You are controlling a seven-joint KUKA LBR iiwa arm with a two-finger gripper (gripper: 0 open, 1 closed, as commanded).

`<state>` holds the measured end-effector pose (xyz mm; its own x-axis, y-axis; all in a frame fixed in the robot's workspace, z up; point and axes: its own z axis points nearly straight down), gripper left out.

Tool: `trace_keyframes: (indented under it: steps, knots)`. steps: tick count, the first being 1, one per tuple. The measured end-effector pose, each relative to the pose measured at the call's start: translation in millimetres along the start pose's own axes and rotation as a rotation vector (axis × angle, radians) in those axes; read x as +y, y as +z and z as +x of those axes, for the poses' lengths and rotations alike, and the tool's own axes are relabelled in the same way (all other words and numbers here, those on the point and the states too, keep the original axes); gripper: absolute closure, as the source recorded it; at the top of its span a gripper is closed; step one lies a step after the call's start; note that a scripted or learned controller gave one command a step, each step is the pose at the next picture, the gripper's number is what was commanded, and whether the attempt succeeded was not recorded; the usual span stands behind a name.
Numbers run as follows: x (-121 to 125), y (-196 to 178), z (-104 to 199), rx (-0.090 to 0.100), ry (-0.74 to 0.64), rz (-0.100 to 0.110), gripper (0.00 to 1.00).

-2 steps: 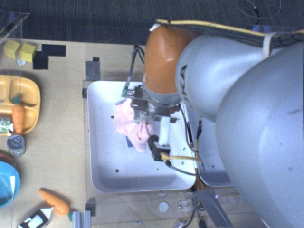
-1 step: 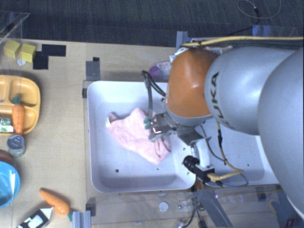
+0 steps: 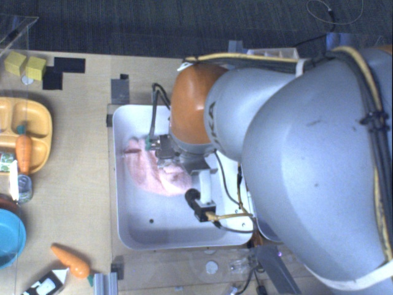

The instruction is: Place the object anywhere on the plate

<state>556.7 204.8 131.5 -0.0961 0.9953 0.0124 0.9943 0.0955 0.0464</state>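
Far to the left of my gripper [image 3: 178, 165] I see a yellow divided tray [image 3: 34, 118] with a carrot [image 3: 23, 153] on it, a blue bowl [image 3: 9, 238] below, and another carrot [image 3: 72, 262] loose on the bench. The pink plate [image 3: 147, 171] lies in the white bin [image 3: 132, 226], directly beneath the wrist. Whether the gripper is open or closed, I cannot tell; the arm [image 3: 295, 140] hides it.

1. A pale pink plate [image 3: 147, 168] is seen lying flat on the floor of the white bin [image 3: 132, 226], toward its nine o'clock side
2. The plate's three o'clock part is hidden under the arm's wrist
3. The object to be placed cannot be made out
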Motion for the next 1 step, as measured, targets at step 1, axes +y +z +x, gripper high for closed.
trace_keyframes:
  steps: [1]
  knots:
    - [35.5,-60.7,-48.8,-0.007,-0.241,0.039,1.0]
